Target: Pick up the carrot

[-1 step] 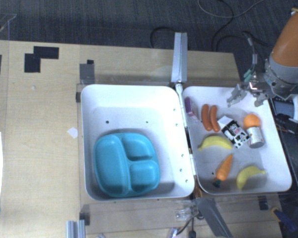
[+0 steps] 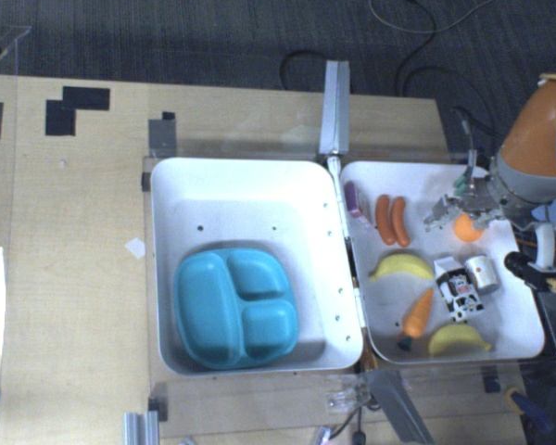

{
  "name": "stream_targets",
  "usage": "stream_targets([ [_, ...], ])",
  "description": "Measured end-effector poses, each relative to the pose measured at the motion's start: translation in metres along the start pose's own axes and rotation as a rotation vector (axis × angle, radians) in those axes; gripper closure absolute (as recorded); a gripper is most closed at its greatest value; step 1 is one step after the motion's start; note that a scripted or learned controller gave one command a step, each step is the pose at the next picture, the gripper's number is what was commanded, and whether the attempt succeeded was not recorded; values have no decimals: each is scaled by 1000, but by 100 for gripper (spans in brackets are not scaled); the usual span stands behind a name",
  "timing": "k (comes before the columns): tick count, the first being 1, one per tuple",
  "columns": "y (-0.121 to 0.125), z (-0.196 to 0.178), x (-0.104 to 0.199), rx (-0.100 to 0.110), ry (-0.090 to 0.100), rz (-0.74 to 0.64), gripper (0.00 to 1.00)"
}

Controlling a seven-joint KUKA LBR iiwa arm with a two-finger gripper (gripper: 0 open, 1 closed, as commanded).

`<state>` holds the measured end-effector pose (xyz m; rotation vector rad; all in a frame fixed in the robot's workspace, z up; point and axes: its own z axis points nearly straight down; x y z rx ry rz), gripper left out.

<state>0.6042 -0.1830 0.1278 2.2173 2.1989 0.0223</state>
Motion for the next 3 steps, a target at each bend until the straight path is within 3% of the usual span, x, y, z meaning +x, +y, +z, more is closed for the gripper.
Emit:
stream_targets([
  [3, 14, 11, -13, -42, -2, -47, 0],
])
